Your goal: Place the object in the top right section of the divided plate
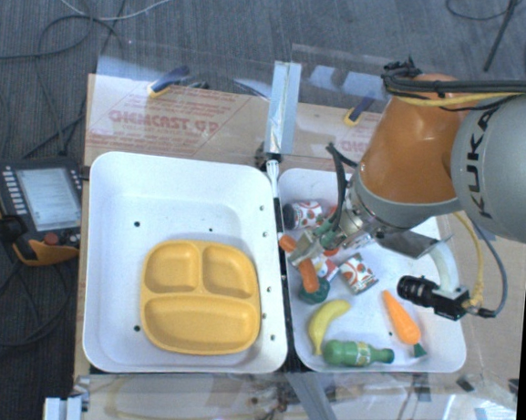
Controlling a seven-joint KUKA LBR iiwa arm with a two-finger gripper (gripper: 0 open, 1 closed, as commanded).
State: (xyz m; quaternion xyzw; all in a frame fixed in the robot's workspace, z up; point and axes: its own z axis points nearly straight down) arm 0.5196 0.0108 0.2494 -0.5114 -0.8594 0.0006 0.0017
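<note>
The grey arm with its orange band fills the frame's upper right. Its two-finger gripper points down-left, right of centre.

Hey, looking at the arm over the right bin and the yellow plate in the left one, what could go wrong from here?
1. The gripper sits among crowded toys: a carrot, a can and a banana. It may catch two things, or none.
2. The yellow divided plate lies loose in the left bin, and its top right section is small, so a drop may land in the wrong section.
</note>
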